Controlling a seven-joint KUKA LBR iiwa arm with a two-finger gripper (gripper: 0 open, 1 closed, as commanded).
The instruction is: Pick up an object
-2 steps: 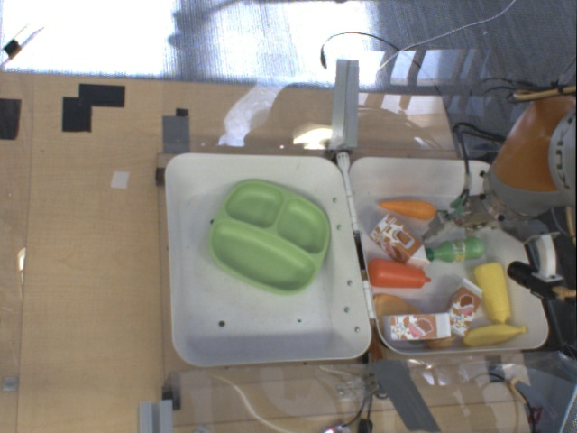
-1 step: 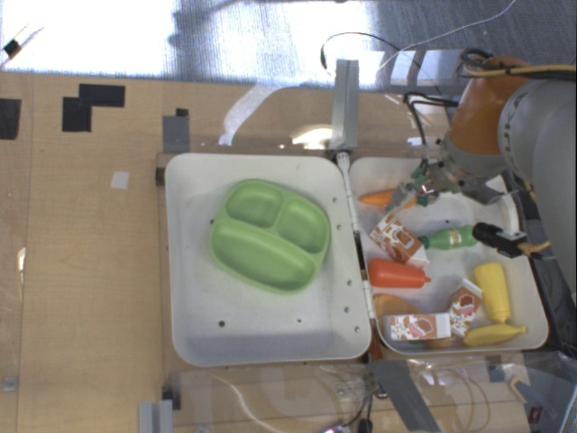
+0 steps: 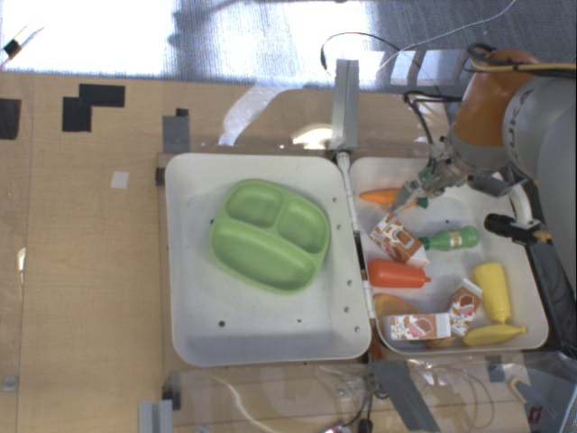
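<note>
Toy groceries crowd the right-hand shallow white plastic bin (image 3: pixel 539 327): an orange carrot (image 3: pixel 379 197) lying crosswise near the far rim, a small printed carton (image 3: pixel 396 239), a green bottle (image 3: pixel 453 239) with its long axis across the bin, a red-orange bottle (image 3: pixel 398 275), a yellow squeeze bottle (image 3: pixel 493 291), a yellow banana (image 3: pixel 494 335) against the near rim and two more printed cartons (image 3: pixel 420 327). Open floor remains at the far right. The grey two-finger gripper (image 3: pixel 420 193) hangs just beside the carrot's thick end; whether its fingers are parted cannot be told. A green divided plastic plate (image 3: pixel 270 234) sits mid-floor in the left bin (image 3: pixel 194 332), on a tan wooden bench (image 3: pixel 81 287).
</note>
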